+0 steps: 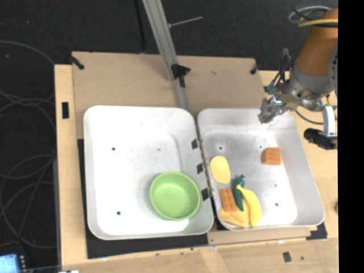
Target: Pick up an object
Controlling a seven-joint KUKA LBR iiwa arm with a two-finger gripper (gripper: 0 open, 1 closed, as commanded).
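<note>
My gripper (267, 114) hangs over the far rim of the right bin (250, 124), near its back right corner, with nothing visible between its tips. An orange block (271, 156) lies in the right bin, below and slightly right of the gripper. A pale yellow lemon-shaped piece (219, 169) sits by the bin's left wall. At the front left of that bin lie a banana with a green stem (249, 202), an orange waffle-like piece (227, 198) and a yellow slice (233, 218), bunched together.
A green bowl (175, 195) stands at the front right of the left bin (125, 135). A grey metal pole (162, 38) slants up from between the bins at the back. The arm's orange band (318, 47) is at the far right.
</note>
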